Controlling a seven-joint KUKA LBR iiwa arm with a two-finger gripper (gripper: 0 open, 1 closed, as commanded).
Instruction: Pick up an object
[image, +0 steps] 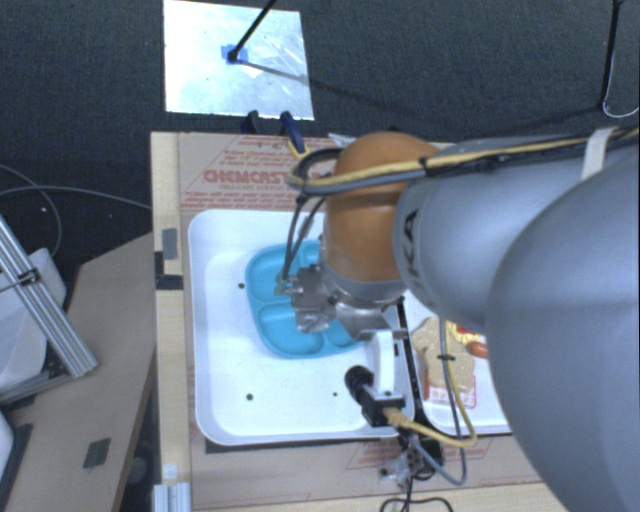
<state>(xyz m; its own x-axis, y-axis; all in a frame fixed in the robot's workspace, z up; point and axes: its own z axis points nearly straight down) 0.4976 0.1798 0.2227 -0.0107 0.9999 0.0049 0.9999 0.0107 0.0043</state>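
So the arm (500, 250) is parked low over the left bin (225, 400), with the wrist and its orange band (370, 210) blocking most of the view. The gripper (310, 305) sits right over a blue plastic dish (275, 300) (looks like a sectioned tray, light blue, lying flat near the middle of that bin). I honestly can't tell how wide the fingers are or whether they've got anything between them, since the wrist hides the tips.

My guess is this is the reach or close-in step of the pick, with the grab itself not confirmed. The right bin (495, 425) has some packet with red and yellow print (460, 360) in it, mostly hidden behind the arm.

The next move would need a solid pinch on a rim or divider of the dish, then a straight lift. Flat shallow plastic could slip out easily.
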